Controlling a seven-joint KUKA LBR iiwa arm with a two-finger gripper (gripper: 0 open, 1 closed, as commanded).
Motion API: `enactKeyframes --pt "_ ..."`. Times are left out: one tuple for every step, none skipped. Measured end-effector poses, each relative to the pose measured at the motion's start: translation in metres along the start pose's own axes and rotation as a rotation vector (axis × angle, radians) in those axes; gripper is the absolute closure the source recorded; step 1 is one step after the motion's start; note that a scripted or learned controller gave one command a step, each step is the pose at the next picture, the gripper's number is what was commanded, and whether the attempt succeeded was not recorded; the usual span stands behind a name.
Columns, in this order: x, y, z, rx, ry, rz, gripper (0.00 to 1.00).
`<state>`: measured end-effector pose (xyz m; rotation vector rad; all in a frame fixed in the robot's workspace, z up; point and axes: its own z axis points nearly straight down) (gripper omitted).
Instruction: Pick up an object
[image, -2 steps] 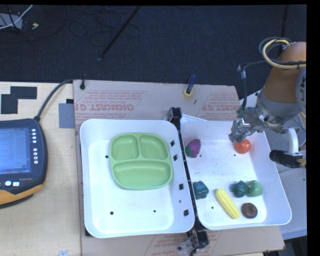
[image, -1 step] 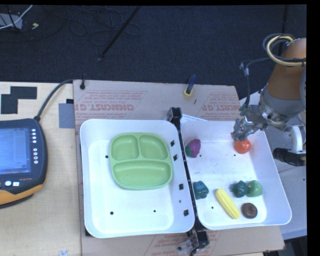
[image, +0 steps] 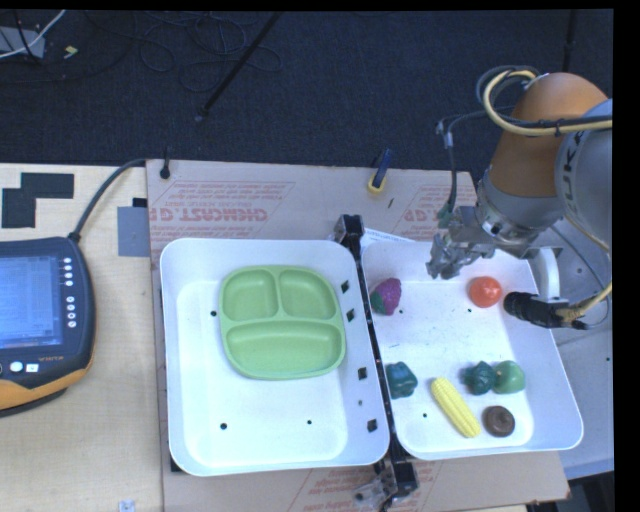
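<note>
— Fingers (image: 447, 262)?
— Low over the far end of the right bin (image: 560, 400), dark and bunched — apart or together, cannot tell. Nothing seen between them.
— Nearest things?
— Purple toy (image: 386, 295) to the left, red ball (image: 485, 291) to the right, both apart from the tips.
— Further out?
— Yellow corn (image: 454, 406), teal lump (image: 401, 379), green pair (image: 494, 377), brown disc (image: 498, 421) at the near end. Green divided plate (image: 281, 322) in the left bin (image: 200, 400).

Single fixed overhead cam, angled down on the bench.
Looks from the near edge toward the dark floor behind; both white bins (image: 200, 440) fill mid-frame at medium range, arm (image: 540, 140) enters upper right, pendant (image: 40, 310) at left edge.
</note>
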<state>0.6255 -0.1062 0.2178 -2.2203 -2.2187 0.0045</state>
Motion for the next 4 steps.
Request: enactKeyframes --pt "0.034 0.017 -0.015 0.0 0.001 0.0 1.0" --pt "0.04 0.022 -0.016 -0.001 0.0 -0.003 1.0" --pt "0.036 0.024 -0.004 0.0 -0.001 -0.001 1.0" --pt "0.038 0.018 0.0 0.0 0.0 -0.001 1.0"
